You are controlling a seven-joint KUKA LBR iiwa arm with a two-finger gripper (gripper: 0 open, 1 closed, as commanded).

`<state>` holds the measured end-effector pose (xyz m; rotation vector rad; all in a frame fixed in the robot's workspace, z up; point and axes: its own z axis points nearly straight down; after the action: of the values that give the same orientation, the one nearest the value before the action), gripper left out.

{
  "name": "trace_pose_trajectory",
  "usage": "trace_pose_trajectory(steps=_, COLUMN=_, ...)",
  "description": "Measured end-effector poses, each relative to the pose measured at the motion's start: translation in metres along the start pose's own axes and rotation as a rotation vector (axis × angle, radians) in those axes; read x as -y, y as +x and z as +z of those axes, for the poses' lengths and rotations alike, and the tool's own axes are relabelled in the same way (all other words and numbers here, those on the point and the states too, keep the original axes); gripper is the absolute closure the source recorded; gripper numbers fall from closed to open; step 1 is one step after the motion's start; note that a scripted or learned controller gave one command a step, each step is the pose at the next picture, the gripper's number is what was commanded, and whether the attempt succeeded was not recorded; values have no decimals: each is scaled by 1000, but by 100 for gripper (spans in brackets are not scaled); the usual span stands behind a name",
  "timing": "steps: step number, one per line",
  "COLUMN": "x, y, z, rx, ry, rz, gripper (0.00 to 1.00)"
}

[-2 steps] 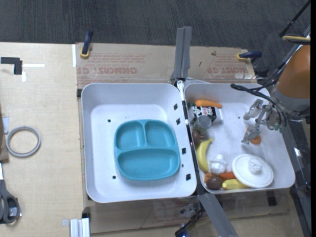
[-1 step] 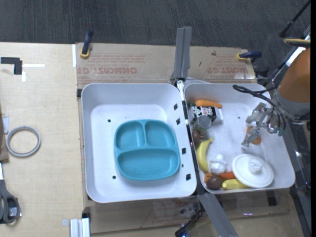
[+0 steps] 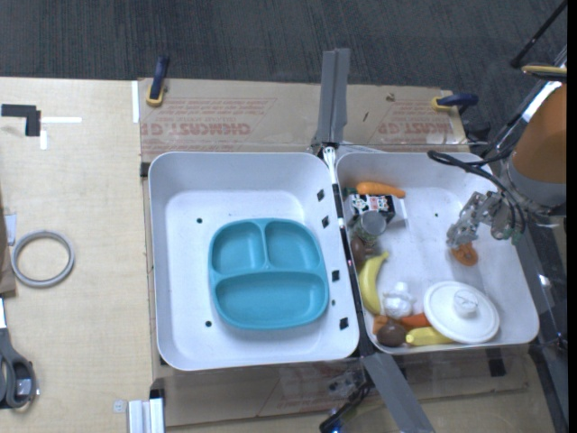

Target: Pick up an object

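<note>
Camera view: tool (just above orange piece) near right bin's wall.

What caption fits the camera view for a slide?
Gripper poised over a small orange object in the right bin.

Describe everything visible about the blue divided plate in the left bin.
The blue divided plate is a rounded-rectangle tray in teal blue, plastic by its look, with three compartments: two smaller ones at the far side and one wide one at the near side, parted by raised ridges. It lies flat and upright near the middle of the left bin, turned slightly askew to the bin's walls and clear of them.
</note>
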<state>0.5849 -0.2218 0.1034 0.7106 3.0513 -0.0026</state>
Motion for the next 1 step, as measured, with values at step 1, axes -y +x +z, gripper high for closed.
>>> trace_pose_trajectory(steps=1, x=-24, y=-16, z=11, rx=-5, ry=1, rz=240, gripper=100)
